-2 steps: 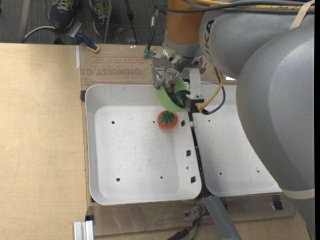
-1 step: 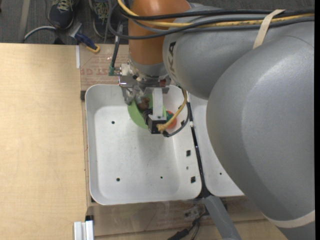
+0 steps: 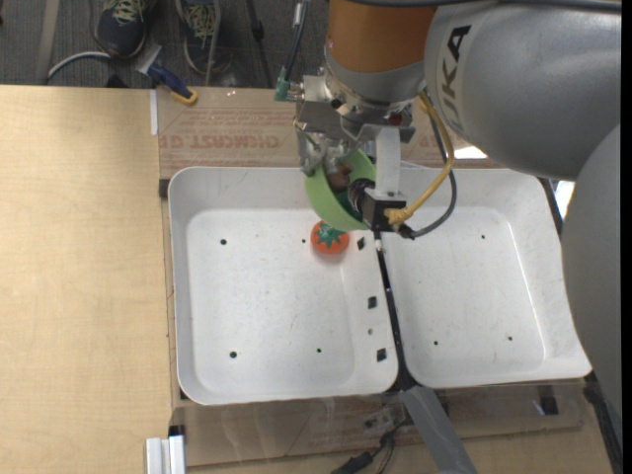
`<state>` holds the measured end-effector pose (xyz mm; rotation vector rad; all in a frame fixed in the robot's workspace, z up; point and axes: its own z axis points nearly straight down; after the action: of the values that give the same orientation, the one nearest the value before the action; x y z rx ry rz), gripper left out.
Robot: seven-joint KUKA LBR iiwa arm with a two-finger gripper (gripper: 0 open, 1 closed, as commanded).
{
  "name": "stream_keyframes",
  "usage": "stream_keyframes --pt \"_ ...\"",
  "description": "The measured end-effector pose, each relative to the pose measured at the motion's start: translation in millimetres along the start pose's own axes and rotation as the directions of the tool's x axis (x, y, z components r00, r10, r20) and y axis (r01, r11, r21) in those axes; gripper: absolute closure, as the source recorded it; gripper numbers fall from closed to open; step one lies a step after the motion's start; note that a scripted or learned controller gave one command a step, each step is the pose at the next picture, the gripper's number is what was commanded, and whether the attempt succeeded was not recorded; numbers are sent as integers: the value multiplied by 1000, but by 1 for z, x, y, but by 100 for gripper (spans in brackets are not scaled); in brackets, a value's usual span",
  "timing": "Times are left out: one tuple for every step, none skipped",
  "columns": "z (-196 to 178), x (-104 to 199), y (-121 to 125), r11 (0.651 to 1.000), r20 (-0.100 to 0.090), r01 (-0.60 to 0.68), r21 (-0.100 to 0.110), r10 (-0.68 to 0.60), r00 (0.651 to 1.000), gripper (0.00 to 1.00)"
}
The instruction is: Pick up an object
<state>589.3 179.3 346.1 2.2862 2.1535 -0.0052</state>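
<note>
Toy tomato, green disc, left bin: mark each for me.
toy tomato [image 3: 330,239], camera view, on its red body.
green disc [image 3: 326,197], camera view, on its lower left edge.
left bin [image 3: 180,265], camera view, on its left rim.

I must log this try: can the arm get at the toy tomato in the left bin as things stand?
Probably yes. The toy tomato lies open in the left bin, the gripper just above it; a green disc at the gripper could interfere.
</note>
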Motion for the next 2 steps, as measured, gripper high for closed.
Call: stream_keyframes --pt "0 0 0 1000 0 1 1 -1 1000 0" --pt "125 -45 32 996 2 -87 5 87 996 0"
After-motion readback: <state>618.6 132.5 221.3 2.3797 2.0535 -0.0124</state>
